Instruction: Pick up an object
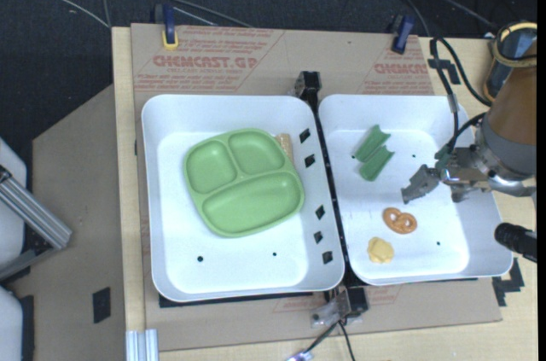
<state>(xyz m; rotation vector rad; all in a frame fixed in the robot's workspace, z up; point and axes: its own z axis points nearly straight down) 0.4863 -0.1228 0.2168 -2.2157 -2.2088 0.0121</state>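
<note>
Three small objects lie in the right bin. A green pod-shaped piece rests near its upper left. An orange-brown pretzel sits lower down, with a yellow lump just below and left of it. My gripper hangs over the right half of this bin, just above and right of the pretzel and right of the green piece. It holds nothing that I can see.
The left bin holds a green divided plate, with a small tan piece at the plate's upper right edge. A black divider with clips runs between the bins. Cables trail over the bench's right side.
</note>
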